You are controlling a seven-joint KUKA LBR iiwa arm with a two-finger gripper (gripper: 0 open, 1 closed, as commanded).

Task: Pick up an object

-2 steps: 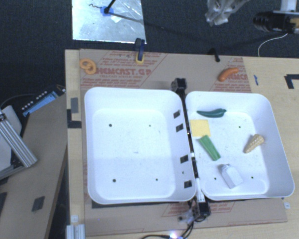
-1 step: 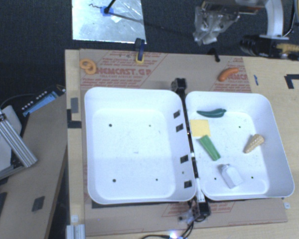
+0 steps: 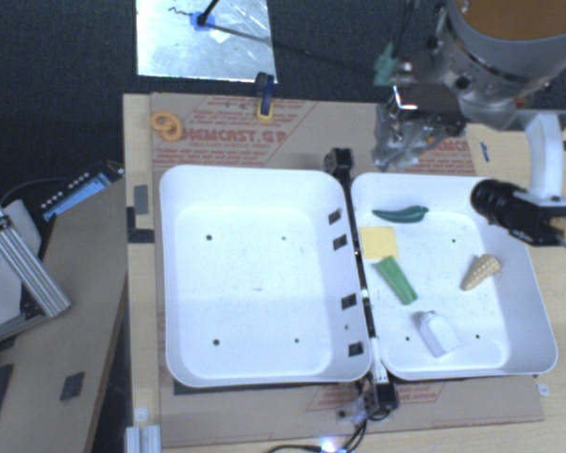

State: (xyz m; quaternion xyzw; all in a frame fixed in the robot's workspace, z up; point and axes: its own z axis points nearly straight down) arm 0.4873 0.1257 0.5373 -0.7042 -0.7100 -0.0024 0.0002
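Five small objects lie apart in the right shallow white plastic bin (image 3: 524,343): a dark green curved pepper-like piece (image 3: 402,214), a flat yellow square (image 3: 377,243), a green oblong block (image 3: 395,280), a tan ridged cone (image 3: 480,272) and a small white bottle (image 3: 436,333). The metal two-finger gripper (image 3: 401,142) hangs above the bin's far rim, nothing between its fingers, though whether they are spread I cannot tell. The left white bin (image 3: 184,253) adjoins it on a printed cardboard sheet (image 3: 236,125) over the pale bench, bordered by dark carpet (image 3: 57,64) bearing a shiny foil square (image 3: 203,26).

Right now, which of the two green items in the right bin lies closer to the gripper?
The dark green curved pepper-like piece, at the bin's far edge below the gripper; the lighter green straight stick lies mid-bin.
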